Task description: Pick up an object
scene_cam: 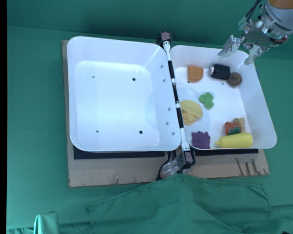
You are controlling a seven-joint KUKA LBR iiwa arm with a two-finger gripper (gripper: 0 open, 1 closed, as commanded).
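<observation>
My gripper (240, 51) hangs open above the far right corner of the right bin (263, 116), with nothing between its fingers. Just below it in that bin lie a black cylinder (219, 71) and a brown round piece (234, 79). Further left sits an orange waffle-like piece (195, 73). A green leafy piece (206, 100) and a yellow chip-like piece (190, 111) lie mid-bin. Near the front are a purple piece (200, 140), a yellow bottle-shaped object (234, 140) and a red-and-green piece (232, 127).
The left bin (88, 57) stands beside the right one, split from it by a black-and-white rod (174, 91). Both rest on brown cardboard (112, 177) over green cloth. A fold of green cloth (185, 204) lies at the front.
</observation>
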